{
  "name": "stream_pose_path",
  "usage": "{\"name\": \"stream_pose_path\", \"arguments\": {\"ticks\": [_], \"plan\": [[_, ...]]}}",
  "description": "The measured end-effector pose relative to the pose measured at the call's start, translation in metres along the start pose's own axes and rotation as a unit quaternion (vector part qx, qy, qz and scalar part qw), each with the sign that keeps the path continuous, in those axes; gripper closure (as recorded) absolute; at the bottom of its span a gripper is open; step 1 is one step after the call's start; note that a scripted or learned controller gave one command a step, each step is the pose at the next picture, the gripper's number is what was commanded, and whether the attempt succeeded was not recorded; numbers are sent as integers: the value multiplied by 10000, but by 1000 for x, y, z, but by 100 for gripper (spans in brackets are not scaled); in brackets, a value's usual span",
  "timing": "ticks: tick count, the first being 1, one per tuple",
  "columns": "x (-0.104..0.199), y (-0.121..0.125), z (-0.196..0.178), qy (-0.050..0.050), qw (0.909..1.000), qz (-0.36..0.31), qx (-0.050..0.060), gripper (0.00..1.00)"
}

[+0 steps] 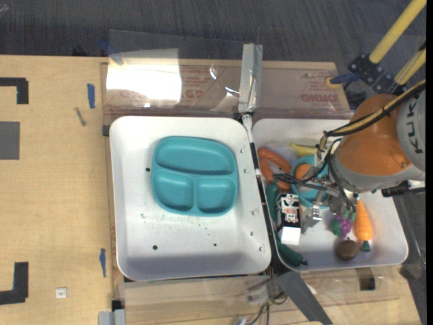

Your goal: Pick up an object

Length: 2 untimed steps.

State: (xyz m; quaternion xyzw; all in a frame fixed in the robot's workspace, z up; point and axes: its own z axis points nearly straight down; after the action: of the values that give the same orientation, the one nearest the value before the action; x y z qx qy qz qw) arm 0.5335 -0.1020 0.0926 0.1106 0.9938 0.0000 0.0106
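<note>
Nearest the front rim of the right shallow white bin (399, 246), a round brown object (348, 250) is seen beside an orange carrot (364, 222). Above them the two-finger gripper (318, 212) is lowered; its opening cannot be told.

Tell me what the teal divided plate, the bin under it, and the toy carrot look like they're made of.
Teal divided plate: likely molded plastic, matte, with uniform colour and soft rounded compartment edges. Left bin: probably thin formed plastic, smooth semi-gloss white, with rounded corners and a light sheen. Toy carrot: looks like plastic or rubber, flat solid orange; too small to tell more.
</note>
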Motion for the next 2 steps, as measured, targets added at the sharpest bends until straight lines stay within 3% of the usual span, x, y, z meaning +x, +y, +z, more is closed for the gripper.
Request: {"name": "stream_pose_path", "arguments": {"ticks": [1,2], "plan": [[-27,13,1,22,9950,996,27,0],[-42,-28,-25,62,9604,2786,35,0]]}}
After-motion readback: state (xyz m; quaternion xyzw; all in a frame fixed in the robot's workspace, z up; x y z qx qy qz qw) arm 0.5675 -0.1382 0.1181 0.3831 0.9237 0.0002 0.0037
